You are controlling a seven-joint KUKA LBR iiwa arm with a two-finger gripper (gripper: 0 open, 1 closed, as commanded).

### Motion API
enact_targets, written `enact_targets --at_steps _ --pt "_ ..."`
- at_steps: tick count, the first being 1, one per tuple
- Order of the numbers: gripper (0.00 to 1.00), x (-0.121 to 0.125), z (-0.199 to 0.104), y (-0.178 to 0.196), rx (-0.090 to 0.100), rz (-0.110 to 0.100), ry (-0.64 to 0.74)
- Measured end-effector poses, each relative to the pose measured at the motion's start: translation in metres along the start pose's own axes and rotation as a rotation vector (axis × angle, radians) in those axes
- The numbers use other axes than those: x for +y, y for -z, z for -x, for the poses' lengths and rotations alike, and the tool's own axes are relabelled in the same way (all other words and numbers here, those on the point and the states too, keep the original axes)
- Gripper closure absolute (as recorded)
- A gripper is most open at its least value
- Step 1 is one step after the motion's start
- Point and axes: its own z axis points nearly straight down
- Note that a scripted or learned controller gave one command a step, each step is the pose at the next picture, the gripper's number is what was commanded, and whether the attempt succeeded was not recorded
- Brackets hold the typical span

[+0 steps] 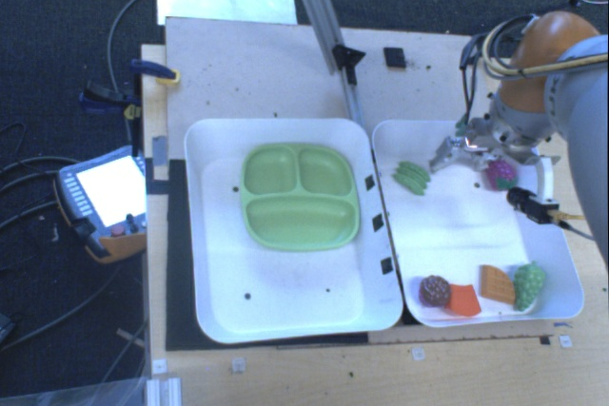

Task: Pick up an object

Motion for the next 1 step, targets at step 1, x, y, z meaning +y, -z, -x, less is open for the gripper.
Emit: enact_targets --at_steps 1 --pt "1.0 0.0018 0.0003 0.013 -0.002 0.006 0.002"
